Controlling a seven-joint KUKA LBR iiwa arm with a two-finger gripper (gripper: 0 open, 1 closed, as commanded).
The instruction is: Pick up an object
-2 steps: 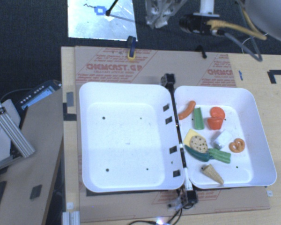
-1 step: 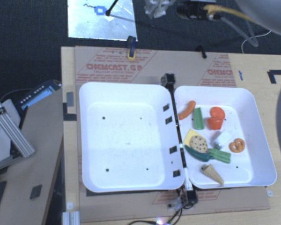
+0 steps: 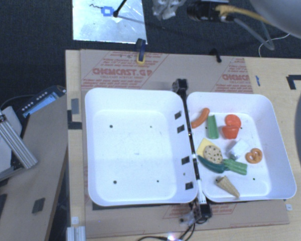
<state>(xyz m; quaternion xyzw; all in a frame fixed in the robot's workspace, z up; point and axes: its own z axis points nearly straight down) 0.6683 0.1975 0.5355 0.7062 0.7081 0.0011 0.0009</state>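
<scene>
The right bin holds several toy foods. An orange sausage lies at its upper left beside an upright green block and a red pepper. Lower down are a yellow cheese wedge, a speckled cracker, a white cube and a pretzel. A green pickle and a dark green pod lie below them, with an ice cream cone near the front. My gripper hangs blurred at the top of the view, far behind both bins and well away from every object.
The left bin sits beside the right one, with black clips along the shared edge. A shiny metal sheet lies on the floor behind the bench. A yellow and blue clamp holds the cardboard's far edge.
</scene>
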